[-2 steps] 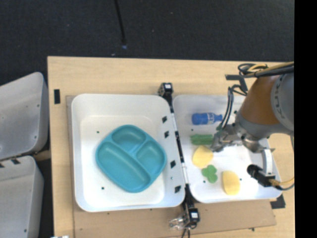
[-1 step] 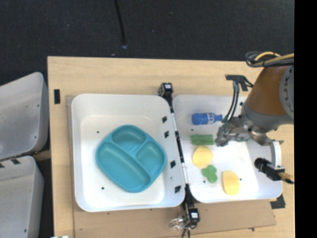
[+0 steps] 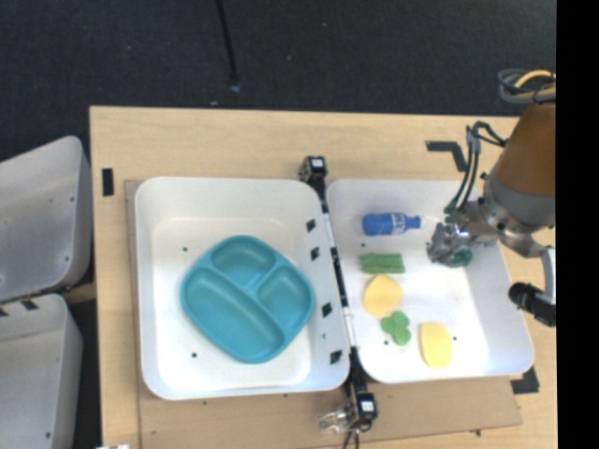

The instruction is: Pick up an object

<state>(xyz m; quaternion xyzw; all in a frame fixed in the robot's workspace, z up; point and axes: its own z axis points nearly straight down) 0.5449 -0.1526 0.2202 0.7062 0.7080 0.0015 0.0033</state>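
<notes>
Now we are hovering the gripper (image 3: 452,247), jaw state unclear, with the blue bottle (image 3: 388,224) lying lengthwise just left.

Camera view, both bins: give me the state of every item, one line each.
Blue bottle: lying on its side, right bin.
Green block: lying flat.
Yellow round piece: lying flat.
Green lumpy toy: resting loose.
Yellow oval piece: lying flat.
Blue divided plate: right side up, left bin.
Gripper: low in right bin.
</notes>
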